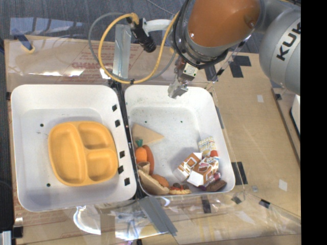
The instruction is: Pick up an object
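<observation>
1. Surface: the bench [255, 137] is covered in brown cardboard under clear sheeting, with strips of black and grey tape. Dark grey floor [51, 4] shows beyond it, past the far side of the right bin [173, 116].
2. Gripper [178, 90]: it hangs at the right bin's far rim, about the middle of that rim, under the orange band of the arm [219, 14]. Whether it is wide or narrow I cannot tell. I see nothing held in it.
3. Task thing: the tan wedge [147, 135] lies flat on the right bin's floor toward its left wall, apart from the gripper, with bare floor between them.
4. The rest of the pickable things crowd the right bin's near side: a carrot [145, 154] just nearer than the wedge, a flat tan shell [152, 182] at the near-left corner, and a heap of small printed cartons [199, 168] at the near-right corner.
5. Count: two white bins; the left bin [30, 111] stands against the right bin's left wall. One yellow divided tray [82, 152], three compartments, sits in it. One wedge, one carrot, one shell. The cartons overlap too much for a sure count.
</observation>
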You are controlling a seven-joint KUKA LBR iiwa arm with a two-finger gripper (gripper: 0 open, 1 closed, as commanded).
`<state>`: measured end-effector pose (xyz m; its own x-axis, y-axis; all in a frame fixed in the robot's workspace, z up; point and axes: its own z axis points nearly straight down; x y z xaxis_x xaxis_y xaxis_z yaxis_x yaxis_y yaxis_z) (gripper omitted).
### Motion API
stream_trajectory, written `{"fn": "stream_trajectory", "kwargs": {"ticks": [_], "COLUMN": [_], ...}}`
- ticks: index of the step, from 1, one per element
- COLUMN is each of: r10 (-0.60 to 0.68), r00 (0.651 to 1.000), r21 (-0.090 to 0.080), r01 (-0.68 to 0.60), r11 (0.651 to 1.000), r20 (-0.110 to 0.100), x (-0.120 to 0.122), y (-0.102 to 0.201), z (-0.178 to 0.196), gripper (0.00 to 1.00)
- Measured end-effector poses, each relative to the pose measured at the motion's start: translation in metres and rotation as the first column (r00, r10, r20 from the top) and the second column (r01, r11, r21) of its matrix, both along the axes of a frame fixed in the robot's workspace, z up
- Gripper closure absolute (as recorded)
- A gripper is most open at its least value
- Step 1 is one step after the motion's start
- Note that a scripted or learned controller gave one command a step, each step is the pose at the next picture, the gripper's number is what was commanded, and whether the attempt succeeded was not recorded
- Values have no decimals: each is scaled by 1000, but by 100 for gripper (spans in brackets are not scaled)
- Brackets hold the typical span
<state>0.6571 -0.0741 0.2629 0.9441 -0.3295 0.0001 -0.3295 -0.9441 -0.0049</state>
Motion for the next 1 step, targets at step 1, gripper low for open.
{"fn": "stream_trajectory", "kwargs": {"ticks": [1], "r10": [45], "r00": [999], "r21": [-1], "r01": [-45], "r11": [999], "r20": [-7], "x": [-1], "y": [72], "z": [6], "gripper": [100]}}
